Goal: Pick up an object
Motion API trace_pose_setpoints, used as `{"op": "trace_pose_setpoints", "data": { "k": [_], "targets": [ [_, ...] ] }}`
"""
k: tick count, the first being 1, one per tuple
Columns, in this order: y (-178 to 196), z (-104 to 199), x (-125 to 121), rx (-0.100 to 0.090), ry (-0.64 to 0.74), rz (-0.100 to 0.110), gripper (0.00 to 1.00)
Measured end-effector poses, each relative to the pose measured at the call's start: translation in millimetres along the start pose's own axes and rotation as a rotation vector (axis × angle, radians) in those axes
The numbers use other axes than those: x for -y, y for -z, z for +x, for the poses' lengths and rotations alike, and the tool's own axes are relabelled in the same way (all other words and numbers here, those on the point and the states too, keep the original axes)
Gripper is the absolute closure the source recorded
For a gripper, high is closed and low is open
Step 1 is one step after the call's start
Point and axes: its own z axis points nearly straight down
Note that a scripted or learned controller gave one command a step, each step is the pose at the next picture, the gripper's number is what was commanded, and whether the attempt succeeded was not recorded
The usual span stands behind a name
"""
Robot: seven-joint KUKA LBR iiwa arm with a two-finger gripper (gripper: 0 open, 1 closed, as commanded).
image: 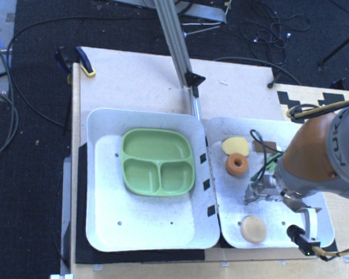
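Note:
In the right bin [235,127] lie three small objects. A yellow piece [235,146] sits near the far side, with an orange ring [237,165] just in front of it. A tan round piece [253,229] rests near the front rim. My gripper [252,194] hangs over the middle of this bin, between the orange ring and the tan piece, touching neither. The arm's orange band [313,154] rises to the right of it and hides part of the bin floor. Nothing shows between the fingers.
The left bin [106,220] holds a green three-compartment tray [158,162]. A grey metal pole [178,44] slants down from the top to the seam between the bins. Cables run over the dark floor around the bench.

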Motion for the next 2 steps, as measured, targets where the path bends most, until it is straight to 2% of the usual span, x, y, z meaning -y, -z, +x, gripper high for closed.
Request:
{"op": "trace_pose_setpoints", "data": {
  "k": [2],
  "targets": [
    [96.9, -10.4, 3.2, -0.002, 0.005, 0.002, 1.0]
  ]
}}
